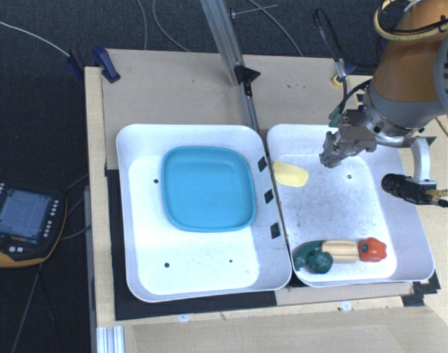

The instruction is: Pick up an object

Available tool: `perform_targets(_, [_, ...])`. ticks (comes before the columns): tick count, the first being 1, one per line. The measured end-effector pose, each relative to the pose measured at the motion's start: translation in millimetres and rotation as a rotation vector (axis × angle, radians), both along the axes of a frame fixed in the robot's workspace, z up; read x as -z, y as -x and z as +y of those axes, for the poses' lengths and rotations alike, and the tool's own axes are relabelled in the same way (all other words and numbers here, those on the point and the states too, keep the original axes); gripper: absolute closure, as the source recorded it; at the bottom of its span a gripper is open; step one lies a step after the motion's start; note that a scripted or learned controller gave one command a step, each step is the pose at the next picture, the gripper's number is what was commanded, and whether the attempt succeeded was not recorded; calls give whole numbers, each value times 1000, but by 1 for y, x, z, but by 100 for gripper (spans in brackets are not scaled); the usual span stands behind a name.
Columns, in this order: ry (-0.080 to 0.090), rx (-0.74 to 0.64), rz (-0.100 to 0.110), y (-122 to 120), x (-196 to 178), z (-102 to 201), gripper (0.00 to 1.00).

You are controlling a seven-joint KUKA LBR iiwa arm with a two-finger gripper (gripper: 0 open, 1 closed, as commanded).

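Note:
In the right bin (400,226) a pale yellow lemon-shaped object (290,174) lies near the back left corner. Along the bin's front edge lie a dark green object (313,259), a tan cylinder (340,251) and a red tomato-like object (371,249), side by side and touching. My gripper (332,157) hangs over the back of the right bin, to the right of the yellow object and apart from it. Nothing shows between its fingers.
The left bin (135,197) bears a square blue plate (209,187). A metal pole (231,43) slants across the bench from the back toward the gap between the bins. A black cable connector (404,186) hangs over the right bin's right side. A teach pendant (21,223) lies on the floor at the left.

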State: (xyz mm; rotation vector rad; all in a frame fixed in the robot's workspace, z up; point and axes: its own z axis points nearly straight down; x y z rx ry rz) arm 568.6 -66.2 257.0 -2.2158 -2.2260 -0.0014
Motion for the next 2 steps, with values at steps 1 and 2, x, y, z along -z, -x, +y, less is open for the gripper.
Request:
perform_targets(1, [0, 0, -1, 19, -1, 57, 100])
perform_targets(2, [0, 1, 1, 34, 6, 96, 100])
